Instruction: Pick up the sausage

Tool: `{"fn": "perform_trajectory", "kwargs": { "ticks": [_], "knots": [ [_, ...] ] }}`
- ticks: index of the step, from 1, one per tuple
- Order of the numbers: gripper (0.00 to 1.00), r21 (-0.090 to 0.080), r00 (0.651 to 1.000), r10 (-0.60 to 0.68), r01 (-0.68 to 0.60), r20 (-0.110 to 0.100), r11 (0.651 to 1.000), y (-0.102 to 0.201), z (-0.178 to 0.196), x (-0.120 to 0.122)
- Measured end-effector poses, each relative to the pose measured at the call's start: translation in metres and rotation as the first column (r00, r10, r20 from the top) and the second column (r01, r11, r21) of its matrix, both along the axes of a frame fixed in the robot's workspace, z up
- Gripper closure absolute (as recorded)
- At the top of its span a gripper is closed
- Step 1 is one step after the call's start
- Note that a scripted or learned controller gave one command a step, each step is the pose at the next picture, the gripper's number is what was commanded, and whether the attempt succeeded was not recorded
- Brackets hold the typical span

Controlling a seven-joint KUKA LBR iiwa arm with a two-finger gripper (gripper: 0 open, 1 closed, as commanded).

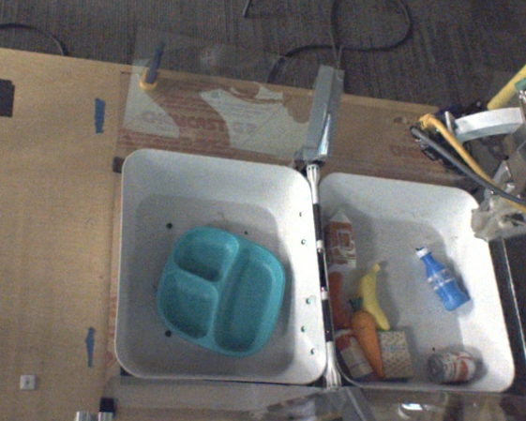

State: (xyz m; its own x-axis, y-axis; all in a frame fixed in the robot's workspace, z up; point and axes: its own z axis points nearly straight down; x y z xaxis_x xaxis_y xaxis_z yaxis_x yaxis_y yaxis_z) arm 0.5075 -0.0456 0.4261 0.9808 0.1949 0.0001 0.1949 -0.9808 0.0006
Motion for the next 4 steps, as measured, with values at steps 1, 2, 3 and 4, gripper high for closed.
{"fn": "perform_trajectory", "kwargs": {
  "ticks": [1, 2, 3, 4],
  "knots": [
    [1.00, 0.000, 0.998, 0.057, -0.057, 0.001, 0.998, 0.065, 0.008, 0.080],
    [1.00, 0.000, 0.981, 0.193, -0.193, -0.001, 0.981, 0.066, 0.009, 0.151],
    [1.00, 0.003, 0.875, 0.483, -0.483, -0.004, 0.875, 0.006, 0.009, 0.134],
    [1.00, 0.003, 0.779, 0.627, -0.627, -0.003, 0.779, 0.009, -0.161, 0.142]
  ]
}}
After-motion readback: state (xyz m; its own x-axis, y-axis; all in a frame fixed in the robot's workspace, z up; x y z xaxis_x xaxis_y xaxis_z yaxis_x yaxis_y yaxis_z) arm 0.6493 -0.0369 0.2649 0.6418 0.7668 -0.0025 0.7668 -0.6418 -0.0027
